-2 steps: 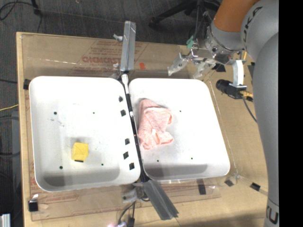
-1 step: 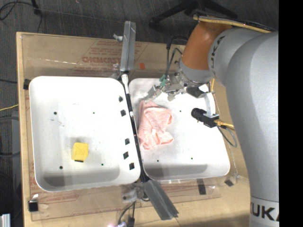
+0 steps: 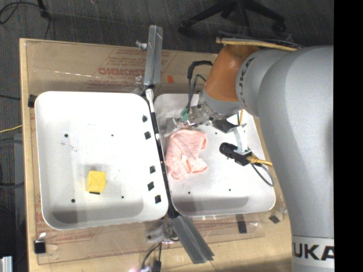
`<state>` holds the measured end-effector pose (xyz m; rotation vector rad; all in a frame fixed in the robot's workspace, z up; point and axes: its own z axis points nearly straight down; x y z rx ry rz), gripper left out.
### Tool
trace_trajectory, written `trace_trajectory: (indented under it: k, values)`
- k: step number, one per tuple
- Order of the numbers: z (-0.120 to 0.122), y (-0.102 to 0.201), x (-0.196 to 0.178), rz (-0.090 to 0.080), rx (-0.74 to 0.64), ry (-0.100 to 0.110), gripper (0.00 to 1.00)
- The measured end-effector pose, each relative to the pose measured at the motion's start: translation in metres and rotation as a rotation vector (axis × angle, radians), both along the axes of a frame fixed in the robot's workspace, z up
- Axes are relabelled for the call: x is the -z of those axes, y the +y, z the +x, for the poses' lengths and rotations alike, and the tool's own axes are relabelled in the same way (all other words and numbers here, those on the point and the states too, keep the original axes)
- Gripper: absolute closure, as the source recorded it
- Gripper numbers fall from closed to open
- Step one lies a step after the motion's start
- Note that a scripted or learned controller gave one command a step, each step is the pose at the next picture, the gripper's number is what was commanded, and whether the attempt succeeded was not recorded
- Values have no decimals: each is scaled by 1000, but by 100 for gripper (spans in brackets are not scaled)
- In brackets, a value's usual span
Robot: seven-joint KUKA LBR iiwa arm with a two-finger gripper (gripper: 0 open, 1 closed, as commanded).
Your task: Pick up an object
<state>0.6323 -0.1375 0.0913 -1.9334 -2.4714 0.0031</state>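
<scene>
Gripper (image 3: 191, 118) low in right bin (image 3: 249, 200), at top edge of crumpled pink cloth (image 3: 186, 152); jaw state cannot tell. Yellow block (image 3: 96, 182) alone in left bin (image 3: 51, 152), well apart.

- We see a bright, even scene lit from overhead, with no dim corners over the bench (image 3: 57, 55).
- The left bin (image 3: 85, 123) is nearly washed out; its white floor loses surface detail.
- A soft grey shadow lies along that bin's near wall, and the yellow block (image 3: 96, 182) casts only a faint one.
- Glare streaks the clear sheet on the far side of the bench.
- The arm (image 3: 295, 129) shows a smooth highlight on its grey shell and shades the right bin (image 3: 227, 197) beneath it.
- Focus is moderate: the pink cloth (image 3: 186, 152) looks soft, and small parts near the wrist blur together.
- The dark floor (image 3: 85, 10) far off stays grainy.
</scene>
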Motion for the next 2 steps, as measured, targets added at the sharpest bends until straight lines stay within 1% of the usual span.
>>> trace_trajectory:
  k: [1, 2]
  values:
    - [0, 0, -10, -1, -4, 1, 100]
    - [25, 64, -123, -1, -147, -3, 100]
